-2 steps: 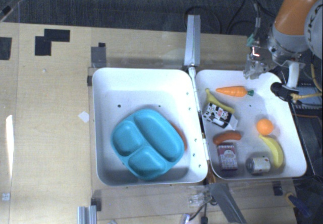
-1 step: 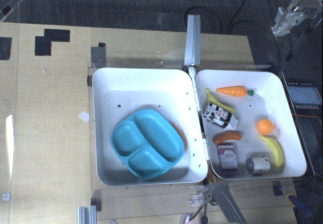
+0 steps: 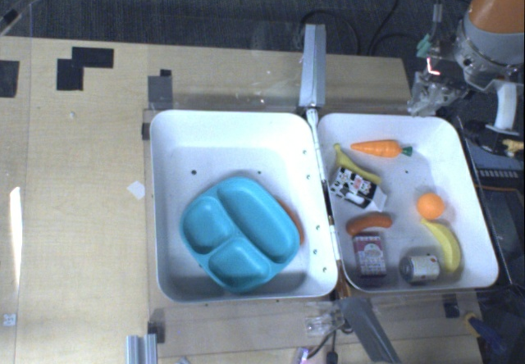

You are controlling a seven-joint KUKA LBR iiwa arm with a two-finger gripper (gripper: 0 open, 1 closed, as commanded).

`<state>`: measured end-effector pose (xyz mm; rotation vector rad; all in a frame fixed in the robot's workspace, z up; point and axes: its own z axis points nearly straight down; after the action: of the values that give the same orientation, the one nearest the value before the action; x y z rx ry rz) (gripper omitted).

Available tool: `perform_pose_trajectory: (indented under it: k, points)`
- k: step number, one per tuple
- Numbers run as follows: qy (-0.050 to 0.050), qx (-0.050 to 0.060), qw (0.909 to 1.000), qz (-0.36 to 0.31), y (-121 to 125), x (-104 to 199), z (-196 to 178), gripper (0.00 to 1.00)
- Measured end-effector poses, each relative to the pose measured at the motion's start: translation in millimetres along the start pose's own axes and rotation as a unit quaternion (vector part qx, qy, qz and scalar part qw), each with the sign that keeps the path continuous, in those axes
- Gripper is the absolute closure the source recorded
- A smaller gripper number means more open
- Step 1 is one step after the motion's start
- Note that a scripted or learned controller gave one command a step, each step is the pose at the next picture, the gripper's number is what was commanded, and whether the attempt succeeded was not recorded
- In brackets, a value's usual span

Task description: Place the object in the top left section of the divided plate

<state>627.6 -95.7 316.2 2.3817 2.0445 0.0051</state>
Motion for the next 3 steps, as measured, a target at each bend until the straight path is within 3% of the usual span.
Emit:
perform_pose_trajectory:
  k: [1, 2, 3]
  points:
    - [-0.001, -0.002, 0.9975, -0.071, 43, 0, -121, 1.00]
    - [0.000, 0.000, 0.9932, -0.116, 4, 28, -9, 1.00]
    - [-0.001, -0.003, 0.9912, -0.132, 41, 10, -122, 1.00]
